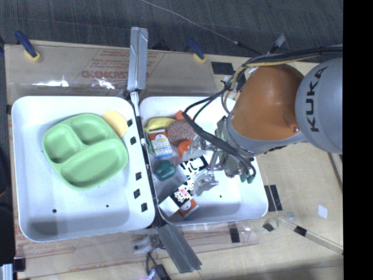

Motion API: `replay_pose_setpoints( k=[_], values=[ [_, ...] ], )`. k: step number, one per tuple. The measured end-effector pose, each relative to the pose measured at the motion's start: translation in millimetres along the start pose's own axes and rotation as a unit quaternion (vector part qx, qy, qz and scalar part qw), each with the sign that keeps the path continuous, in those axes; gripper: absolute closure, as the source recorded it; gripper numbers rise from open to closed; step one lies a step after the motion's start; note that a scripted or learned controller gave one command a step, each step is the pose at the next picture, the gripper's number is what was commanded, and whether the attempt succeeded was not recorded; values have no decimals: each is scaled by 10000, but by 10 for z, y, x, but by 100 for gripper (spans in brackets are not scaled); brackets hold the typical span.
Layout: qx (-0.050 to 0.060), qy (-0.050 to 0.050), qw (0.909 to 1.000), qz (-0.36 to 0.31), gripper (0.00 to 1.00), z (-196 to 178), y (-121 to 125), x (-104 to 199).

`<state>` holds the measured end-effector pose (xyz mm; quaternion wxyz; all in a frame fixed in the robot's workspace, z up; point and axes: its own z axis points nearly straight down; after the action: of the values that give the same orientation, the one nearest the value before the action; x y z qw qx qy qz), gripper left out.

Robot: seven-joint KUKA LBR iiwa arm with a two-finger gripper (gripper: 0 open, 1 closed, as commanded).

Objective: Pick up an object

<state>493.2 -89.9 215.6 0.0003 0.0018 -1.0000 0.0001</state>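
Observation:
My gripper hangs low in the right bin, under the orange band of the arm. It is just right of a black-and-white patterned carton that lies near the bin's front wall. To the gripper's left lie a teal block and a small box with a red and blue label. Further back are a yellow banana, a brown round item and a small orange-red piece. I see nothing lifted off the bin floor.
The left bin holds a green divided plate and a yellow lemon-like item at its back right. A metal divider strip runs between the bins. Cables trail from the arm over the right bin.

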Motion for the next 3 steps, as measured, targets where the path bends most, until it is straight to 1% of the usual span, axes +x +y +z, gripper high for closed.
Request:
replay_pose_setpoints(
  k=[1,2,3],
  values=[
    [-4,24,9989,465,0,695,-101,-776],
    [6,-76,9996,270,0,1162,-169,-747],
    [16,-96,9967,803,0,1155,-79,-692]
  ],
)
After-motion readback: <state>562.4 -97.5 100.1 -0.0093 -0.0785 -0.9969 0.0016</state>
